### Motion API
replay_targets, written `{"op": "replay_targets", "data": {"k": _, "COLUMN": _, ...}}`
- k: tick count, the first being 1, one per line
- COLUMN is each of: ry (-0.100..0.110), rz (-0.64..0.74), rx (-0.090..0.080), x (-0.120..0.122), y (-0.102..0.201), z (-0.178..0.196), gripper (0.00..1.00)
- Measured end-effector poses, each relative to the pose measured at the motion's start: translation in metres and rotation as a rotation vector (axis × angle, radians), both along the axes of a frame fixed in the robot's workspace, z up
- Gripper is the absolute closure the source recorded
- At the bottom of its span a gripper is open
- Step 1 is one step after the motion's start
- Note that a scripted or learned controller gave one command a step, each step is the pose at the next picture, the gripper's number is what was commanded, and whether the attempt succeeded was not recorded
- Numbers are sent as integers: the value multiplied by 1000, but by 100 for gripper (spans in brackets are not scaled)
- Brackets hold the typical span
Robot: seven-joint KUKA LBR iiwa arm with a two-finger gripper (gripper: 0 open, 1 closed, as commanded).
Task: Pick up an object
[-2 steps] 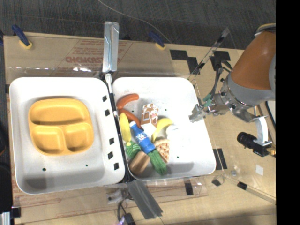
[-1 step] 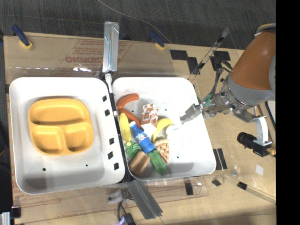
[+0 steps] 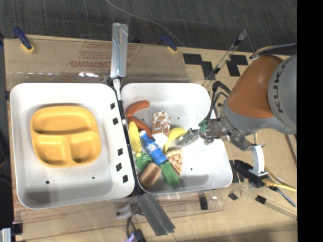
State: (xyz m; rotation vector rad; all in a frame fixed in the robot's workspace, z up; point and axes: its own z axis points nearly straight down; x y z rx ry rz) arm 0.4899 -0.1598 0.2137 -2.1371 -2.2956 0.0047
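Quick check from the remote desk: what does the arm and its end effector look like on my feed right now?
The arm is grey with a broad, rounded orange band above the wrist and dark lettering reading "KU" on the grey shell. Thin dark cables loop along the wrist section. The end effector is a slim metallic grey piece with a small green part near its base, reaching over the right white bin.

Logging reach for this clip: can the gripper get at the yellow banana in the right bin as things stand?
Probably yes. The gripper sits low in the right bin, right beside the banana, with nothing between them. The pizza slice and the blue bottle crowd its other sides.
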Motion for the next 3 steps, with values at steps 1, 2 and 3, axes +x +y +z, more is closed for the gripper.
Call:
{"op": "replay_targets", "data": {"k": 1, "ry": 2, "rz": -14, "rx": 0, "x": 72, "y": 32, "z": -48, "gripper": 0}}
{"op": "replay_targets", "data": {"k": 2, "ry": -30, "rz": 311, "rx": -9, "x": 51, "y": 46, "z": -111, "gripper": 0}}
{"op": "replay_targets", "data": {"k": 3, "ry": -9, "rz": 429, "rx": -7, "x": 135, "y": 55, "z": -119, "gripper": 0}}
